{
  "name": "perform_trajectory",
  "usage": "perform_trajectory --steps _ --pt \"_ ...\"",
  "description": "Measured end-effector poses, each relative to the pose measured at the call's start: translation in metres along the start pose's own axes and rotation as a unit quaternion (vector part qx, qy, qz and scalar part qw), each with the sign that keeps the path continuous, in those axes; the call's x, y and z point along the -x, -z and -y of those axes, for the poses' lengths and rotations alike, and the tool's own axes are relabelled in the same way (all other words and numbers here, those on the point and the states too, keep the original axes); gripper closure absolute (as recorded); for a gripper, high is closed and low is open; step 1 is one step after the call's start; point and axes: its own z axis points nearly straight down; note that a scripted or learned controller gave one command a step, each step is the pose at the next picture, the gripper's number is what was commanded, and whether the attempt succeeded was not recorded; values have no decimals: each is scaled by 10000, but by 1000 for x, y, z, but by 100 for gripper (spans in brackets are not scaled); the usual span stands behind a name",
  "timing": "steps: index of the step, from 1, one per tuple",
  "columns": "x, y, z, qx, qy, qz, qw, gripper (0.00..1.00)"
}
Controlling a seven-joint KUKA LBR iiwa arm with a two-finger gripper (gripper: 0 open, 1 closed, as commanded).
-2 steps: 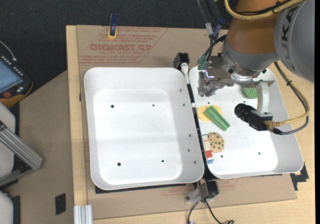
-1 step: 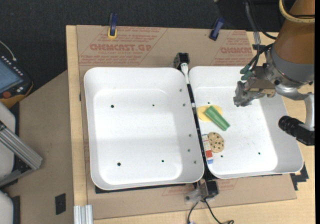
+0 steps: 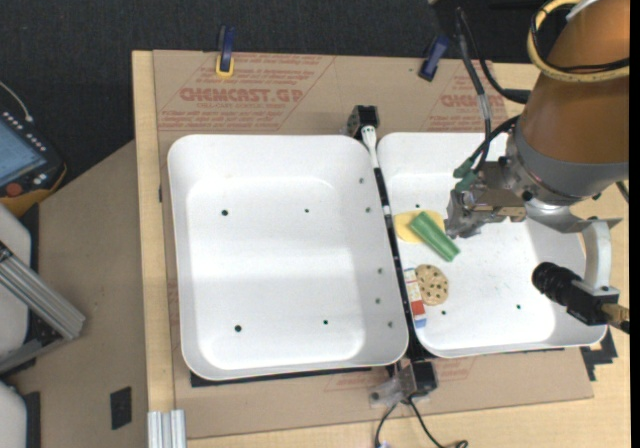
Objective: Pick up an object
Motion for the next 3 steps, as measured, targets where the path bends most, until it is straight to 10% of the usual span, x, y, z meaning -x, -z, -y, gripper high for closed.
perform_trajectory --steps 3 --pt "1 31 -3 45 -3 15 10000 100"
